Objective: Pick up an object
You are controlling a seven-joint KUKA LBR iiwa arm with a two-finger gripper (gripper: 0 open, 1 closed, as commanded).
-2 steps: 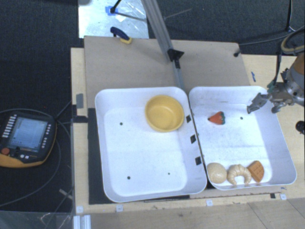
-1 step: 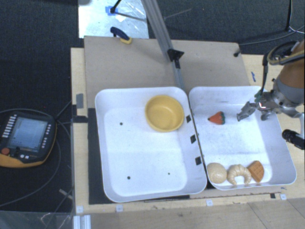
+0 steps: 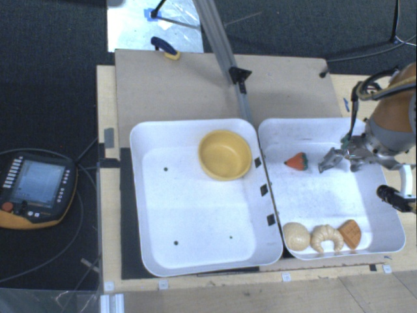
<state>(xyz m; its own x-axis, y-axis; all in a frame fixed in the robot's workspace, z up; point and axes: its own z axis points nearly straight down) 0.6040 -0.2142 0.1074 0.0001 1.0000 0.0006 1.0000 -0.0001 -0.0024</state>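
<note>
Camera view shows the grey two-finger end effector [image 3: 331, 161] low over the right-hand shallow white plastic bin [image 3: 326, 207], at the frame's right; whether it is spread or closed I cannot tell, and nothing is visibly held. Just to its left, apart from it, lies the small red strawberry-shaped toy with a green cap [image 3: 296, 162], its long axis roughly across the frame, green end toward the end effector. A good grasp would likely centre over the berry and close across its short width. A pale round bun [image 3: 296, 236], beige croissant [image 3: 326, 237] and orange-brown toast piece [image 3: 350, 233] line the bin's lower edge; a yellow bowl [image 3: 225, 154] sits in the left bin [image 3: 189, 240].
</note>
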